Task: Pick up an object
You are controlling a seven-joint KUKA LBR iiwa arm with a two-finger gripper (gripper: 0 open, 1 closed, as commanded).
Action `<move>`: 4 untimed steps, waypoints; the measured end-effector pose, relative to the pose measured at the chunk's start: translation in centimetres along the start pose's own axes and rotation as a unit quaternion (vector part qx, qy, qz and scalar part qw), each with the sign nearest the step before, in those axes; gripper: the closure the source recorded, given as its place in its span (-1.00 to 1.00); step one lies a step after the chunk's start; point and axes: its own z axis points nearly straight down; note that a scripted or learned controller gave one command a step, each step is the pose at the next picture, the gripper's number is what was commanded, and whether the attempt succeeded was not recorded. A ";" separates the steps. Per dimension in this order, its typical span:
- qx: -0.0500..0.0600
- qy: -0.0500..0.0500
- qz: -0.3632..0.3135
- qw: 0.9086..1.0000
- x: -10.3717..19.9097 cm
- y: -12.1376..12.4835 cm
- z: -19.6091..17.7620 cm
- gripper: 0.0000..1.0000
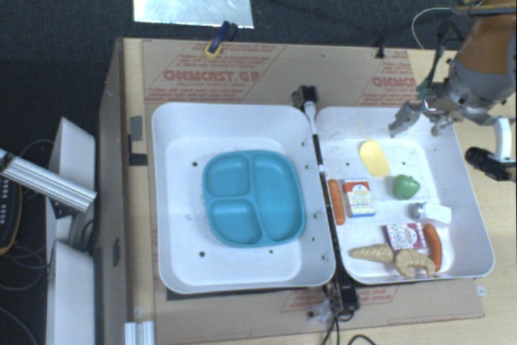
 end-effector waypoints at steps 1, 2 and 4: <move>0.000 0.000 0.001 1.000 -1.1 -2.4 11.0 -1.00; 0.000 0.000 0.001 1.000 -1.2 -6.0 11.0 -1.00; 0.000 0.000 0.001 1.000 1.9 -1.0 11.0 -1.00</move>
